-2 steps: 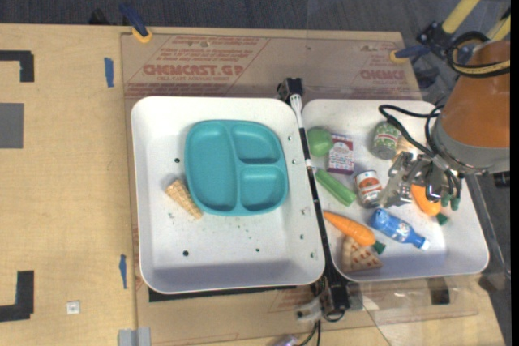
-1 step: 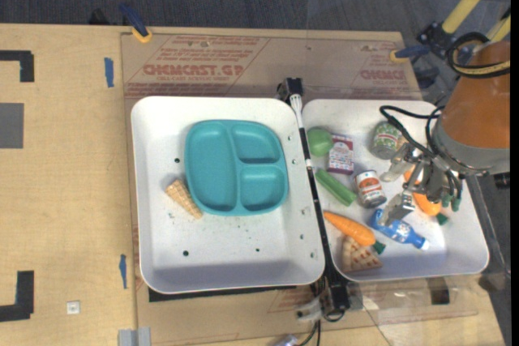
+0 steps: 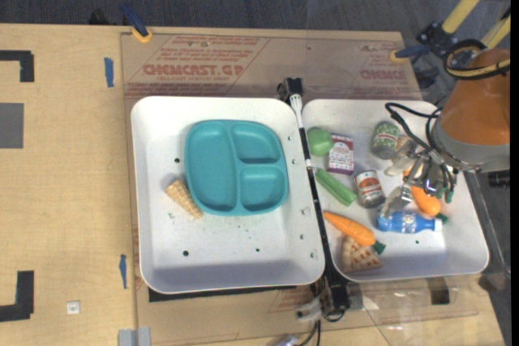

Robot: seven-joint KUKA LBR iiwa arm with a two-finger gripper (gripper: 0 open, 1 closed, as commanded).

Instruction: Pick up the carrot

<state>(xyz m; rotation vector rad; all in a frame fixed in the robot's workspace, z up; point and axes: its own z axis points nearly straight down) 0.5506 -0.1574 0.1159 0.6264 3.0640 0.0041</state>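
Carrot [image 3: 350, 226]: lies in right bin [image 3: 474, 255], near its left wall, between green pepper [image 3: 335, 187] and waffle piece [image 3: 359, 256]; gripper [image 3: 422, 178]: over bin's right side, grip state indeterminable; step: approach; next: shift left, descend.

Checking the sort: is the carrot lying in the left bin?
No, the carrot lies in the right bin, beside the blue bottle.
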